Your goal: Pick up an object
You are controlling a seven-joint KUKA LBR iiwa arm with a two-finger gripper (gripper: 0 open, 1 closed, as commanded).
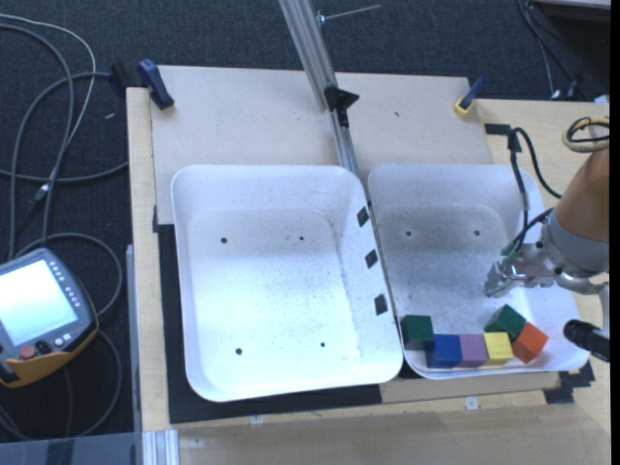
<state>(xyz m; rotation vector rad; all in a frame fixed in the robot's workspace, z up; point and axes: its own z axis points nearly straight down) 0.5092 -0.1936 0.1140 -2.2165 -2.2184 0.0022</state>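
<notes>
In right bin [441,211], gripper [501,281] above unlabelled blocks [473,345]

Speckled glossy white plastic bins [194,197]

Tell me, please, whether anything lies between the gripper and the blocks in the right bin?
Nothing visible does. The gripper hangs over bare floor of the right bin, just above the row of blocks along the near wall. The closest ones, the dark green block and the orange block, lie uncovered right below it.
</notes>
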